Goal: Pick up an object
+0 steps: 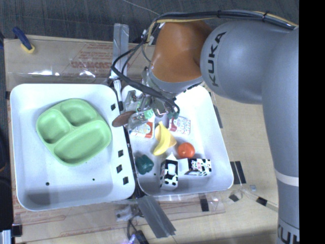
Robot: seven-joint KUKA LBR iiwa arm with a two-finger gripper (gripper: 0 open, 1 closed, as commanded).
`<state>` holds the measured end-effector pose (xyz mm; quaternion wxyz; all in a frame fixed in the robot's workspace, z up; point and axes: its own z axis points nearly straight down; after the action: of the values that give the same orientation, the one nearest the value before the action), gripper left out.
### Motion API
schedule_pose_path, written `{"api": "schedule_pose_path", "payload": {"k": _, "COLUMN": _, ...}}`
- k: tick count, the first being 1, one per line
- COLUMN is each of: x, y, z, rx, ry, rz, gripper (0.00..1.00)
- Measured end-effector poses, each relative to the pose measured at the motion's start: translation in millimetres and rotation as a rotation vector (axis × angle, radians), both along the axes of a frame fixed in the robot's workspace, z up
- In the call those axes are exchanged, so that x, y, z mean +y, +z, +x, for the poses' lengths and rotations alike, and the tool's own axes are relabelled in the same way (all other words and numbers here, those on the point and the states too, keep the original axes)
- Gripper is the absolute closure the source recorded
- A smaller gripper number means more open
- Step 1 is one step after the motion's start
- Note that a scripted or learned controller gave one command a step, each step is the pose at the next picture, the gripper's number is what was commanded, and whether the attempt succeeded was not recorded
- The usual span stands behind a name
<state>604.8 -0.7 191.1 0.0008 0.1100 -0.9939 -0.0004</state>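
My gripper [139, 112] hangs low over the upper left part of the right bin [219, 141], under the orange band of the arm. Its metal fingers stand above a small red and white carton [143, 130]. Just below lies a yellow banana [162, 140], with an orange-red tomato [186, 150] to its right. A second printed carton [181, 125] lies right of the gripper. A dark green piece [144, 163] rests near the bin's left wall. Two black and white cow-patterned blocks [171, 174] [199, 166] lie at the front. A brown object [122, 119] shows at the gripper's left.
The left bin [25, 187] holds a green divided plate [74, 130]. The wall between the two bins runs just left of the gripper. The grey arm covers the right bin's upper right corner. A blue clip [23, 39] lies on the bench at the far left.
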Motion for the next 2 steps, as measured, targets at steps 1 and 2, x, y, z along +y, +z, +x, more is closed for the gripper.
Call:
{"api": "schedule_pose_path", "payload": {"k": 1, "x": 44, "y": 2, "z": 30, "rx": -0.004, "ry": -0.199, "rz": 0.0, "gripper": 1.0}}
{"api": "schedule_pose_path", "payload": {"k": 2, "x": 49, "y": 2, "z": 52, "rx": -0.006, "ry": -0.058, "rz": 0.0, "gripper": 1.0}}
